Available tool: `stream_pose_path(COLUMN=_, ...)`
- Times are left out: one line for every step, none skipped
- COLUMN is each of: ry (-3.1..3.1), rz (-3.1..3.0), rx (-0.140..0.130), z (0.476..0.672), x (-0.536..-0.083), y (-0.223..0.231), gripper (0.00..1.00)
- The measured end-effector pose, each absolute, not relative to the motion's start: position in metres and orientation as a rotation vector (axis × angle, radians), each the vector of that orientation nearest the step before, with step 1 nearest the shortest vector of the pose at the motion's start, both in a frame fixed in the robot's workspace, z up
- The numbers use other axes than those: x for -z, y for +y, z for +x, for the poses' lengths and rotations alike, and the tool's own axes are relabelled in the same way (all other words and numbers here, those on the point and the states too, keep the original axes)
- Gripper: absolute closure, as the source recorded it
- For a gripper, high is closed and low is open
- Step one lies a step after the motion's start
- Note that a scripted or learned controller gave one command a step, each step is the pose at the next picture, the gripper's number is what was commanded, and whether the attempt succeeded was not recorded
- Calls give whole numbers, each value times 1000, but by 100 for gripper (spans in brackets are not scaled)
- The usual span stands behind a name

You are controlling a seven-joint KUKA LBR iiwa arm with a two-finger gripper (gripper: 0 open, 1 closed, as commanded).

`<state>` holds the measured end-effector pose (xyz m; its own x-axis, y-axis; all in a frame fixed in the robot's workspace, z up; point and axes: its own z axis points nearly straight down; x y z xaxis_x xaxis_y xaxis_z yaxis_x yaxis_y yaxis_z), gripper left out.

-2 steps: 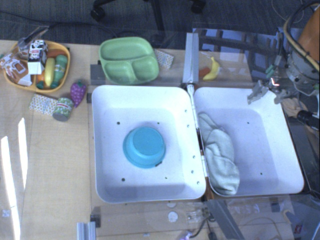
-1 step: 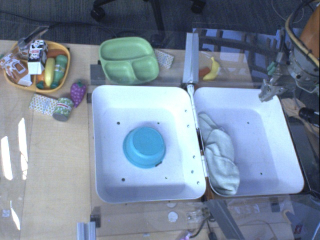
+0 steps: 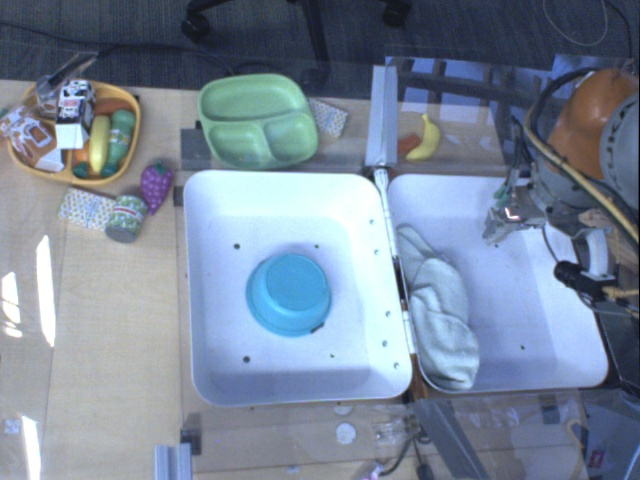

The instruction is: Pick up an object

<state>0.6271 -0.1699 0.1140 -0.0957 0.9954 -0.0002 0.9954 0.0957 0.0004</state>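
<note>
A blue bowl [image 3: 289, 294] sits upside down in the middle of the left white bin [image 3: 220, 218]. A pale crumpled cloth [image 3: 440, 309] lies along the left wall of the right white bin [image 3: 540, 358]. My gripper [image 3: 503, 220] hangs over the upper right part of the right bin, well to the right of the cloth and above it in the view. Nothing shows between its fingertips. The grey arm with the orange band [image 3: 590, 118] comes in from the right.
Behind the bins stand a green divided tray [image 3: 258, 120] and a yellow banana [image 3: 427, 138]. On the bench at left are a yellow bowl of toy food [image 3: 75, 133], purple grapes [image 3: 154, 183] and a small can [image 3: 126, 218]. Cables loop by the arm.
</note>
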Motion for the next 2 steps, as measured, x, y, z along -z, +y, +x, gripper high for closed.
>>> stream_pose_path(ry=2100, rz=2329, rx=-5, z=657, x=-236, y=-164, gripper=100)
stream_pose_path(ry=2185, rz=2255, rx=0, z=649, x=-130, y=-192, gripper=100)
